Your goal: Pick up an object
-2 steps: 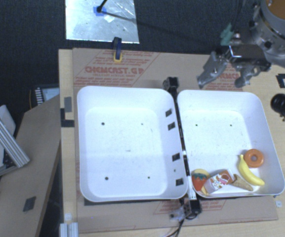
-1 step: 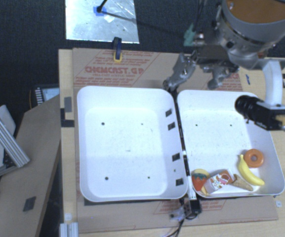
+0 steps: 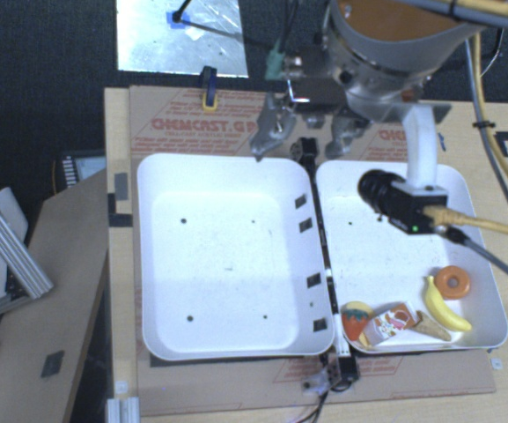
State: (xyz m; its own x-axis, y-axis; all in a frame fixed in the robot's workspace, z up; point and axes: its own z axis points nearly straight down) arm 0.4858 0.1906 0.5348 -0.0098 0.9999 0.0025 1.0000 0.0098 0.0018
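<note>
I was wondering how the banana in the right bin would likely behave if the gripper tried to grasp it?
The banana looks like a smooth toy, so it may slip between fingers. Its curved body could pivot or rock if pushed. It lies close to the orange ring and the bin wall, which probably limits sliding.

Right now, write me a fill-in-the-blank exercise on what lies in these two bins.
1. The banana lies in the ____ bin as the camera sees it.
2. The round orange ring sits beside the banana's ____ end.
3. The gripper hangs above the bins' ____ edge.
4. The banana's colour is ____.

Missing words: right; upper; far; yellow
</note>
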